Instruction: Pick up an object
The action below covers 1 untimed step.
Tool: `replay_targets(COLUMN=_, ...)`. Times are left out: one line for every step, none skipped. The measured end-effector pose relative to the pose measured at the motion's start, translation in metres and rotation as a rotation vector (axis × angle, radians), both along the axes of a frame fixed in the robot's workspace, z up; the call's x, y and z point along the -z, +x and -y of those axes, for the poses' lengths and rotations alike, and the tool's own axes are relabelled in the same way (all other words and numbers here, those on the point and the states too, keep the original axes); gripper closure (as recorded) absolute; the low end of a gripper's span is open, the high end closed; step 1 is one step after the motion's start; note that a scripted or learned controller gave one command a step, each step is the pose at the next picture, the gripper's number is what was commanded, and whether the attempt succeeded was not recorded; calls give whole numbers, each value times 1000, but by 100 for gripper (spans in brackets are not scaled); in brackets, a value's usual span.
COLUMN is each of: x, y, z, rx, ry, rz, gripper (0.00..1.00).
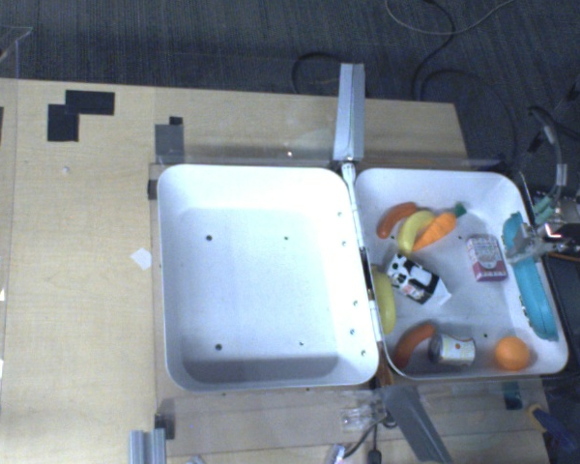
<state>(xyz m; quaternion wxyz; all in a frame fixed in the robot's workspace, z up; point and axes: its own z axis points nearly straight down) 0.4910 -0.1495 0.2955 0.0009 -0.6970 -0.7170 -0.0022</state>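
1. Gripper. The gripper [549, 232] sits at the 3 o'clock rim of the right bin [464, 177], where the arm enters the view. Its tooling is small and partly cut off here; whether it is open or closed cannot be told. No object is seen held in it.

2. Nearest objects. A long blue piece [534, 293] lies along the right wall, its upper end just beside the gripper. At 9 o'clock from the gripper, near it, a pink box [486, 257] lies flat and apart from its neighbours. This isolation probably makes it the simplest pick.

3. Lower group. At 5 o'clock in the bin, an orange ball [512, 353] rests in the corner; it would likely roll if nudged. A can [454, 350] lies on its side at 6 o'clock, touching a red-brown piece [414, 338].

4. Far group. At 10 o'clock, a carrot [437, 228], a yellow fruit [416, 228] and an orange sausage shape [398, 217] lie bunched together, so a clean grasp there is doubtful. A black-and-white toy [411, 276] sits near the bin's centre, beside a banana [385, 303] pressed along the divider at 9 o'clock.

5. Status. Judged from the layout, every candidate object is resting in the right bin; the pick is not yet made. The left bin [251, 177] adjoins at 9 o'clock.
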Motion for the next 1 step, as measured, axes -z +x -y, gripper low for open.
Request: replay_targets(x=4, y=-4, z=-83, rx=17, ry=-4, rz=-4, gripper=100)
